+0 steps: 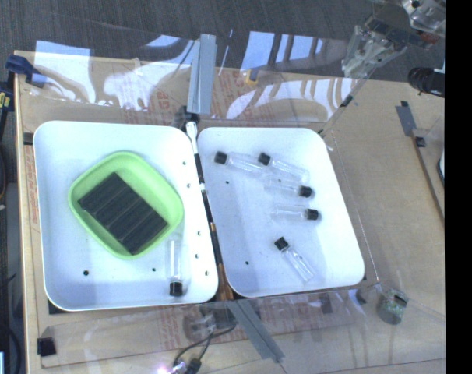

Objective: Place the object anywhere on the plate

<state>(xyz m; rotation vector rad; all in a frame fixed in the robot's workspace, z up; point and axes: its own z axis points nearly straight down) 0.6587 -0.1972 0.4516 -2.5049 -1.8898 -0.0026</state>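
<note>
Nearest, one capped vial (pixel 174 267) lies just beside the green plate (pixel 92 179), not on it, while the gripper (pixel 366 53), seemingly empty, hangs well apart, so reaching comes next.

We see 2 bins side by side. Left bin (pixel 49 142) holds plate (pixel 154 174) with pad (pixel 123 213) on it; 1 vial (pixel 174 267) lies just right of plate, near front corner. Right bin (pixel 341 232) holds 5 vials (pixel 287 213). Gripper (pixel 368 53) hangs behind right bin.
</note>
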